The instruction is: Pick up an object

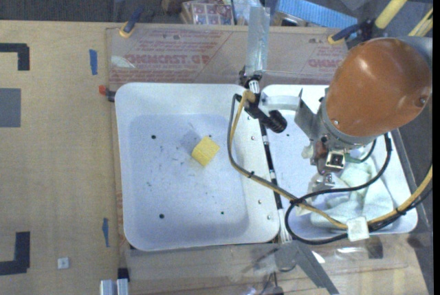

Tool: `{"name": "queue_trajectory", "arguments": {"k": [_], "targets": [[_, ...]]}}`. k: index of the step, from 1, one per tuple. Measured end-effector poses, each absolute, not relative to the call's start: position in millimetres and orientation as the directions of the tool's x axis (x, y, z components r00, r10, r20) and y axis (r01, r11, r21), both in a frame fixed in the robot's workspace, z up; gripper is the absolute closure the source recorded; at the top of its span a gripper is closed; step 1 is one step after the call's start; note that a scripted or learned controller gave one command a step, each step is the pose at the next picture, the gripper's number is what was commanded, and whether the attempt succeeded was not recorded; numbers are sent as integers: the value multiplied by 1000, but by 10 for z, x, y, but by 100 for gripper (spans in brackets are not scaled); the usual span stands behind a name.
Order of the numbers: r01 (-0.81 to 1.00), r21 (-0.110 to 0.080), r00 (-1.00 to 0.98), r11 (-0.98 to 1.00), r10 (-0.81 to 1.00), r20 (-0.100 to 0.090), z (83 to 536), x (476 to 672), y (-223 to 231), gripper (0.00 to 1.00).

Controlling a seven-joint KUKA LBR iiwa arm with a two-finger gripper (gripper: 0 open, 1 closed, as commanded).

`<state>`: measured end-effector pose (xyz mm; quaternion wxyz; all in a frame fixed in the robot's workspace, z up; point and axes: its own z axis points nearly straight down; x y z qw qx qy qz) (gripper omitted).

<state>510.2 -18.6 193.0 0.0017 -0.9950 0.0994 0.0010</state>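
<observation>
The orange band [378,84] hides the tool [328,173], grip unreadable, over crumpled white cloth [344,201]; yellow block [205,151] apart.

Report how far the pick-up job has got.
Done: the arm has reached into the right bin, and its gripper is low over the pale crumpled objects there. In hand: nothing shows as lifted; the grip itself is hidden. Left: securing and raising an object. The yellow block lies untouched in the left bin.
</observation>
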Motion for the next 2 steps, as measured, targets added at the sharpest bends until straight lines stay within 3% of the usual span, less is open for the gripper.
{"name": "queue_trajectory", "arguments": {"k": [1,2], "targets": [[-219,-4,976,-976,-219,-1,2497,4887,-204,0],[-217,-9,976,-976,-217,0,2593,4893,-173,100]]}}
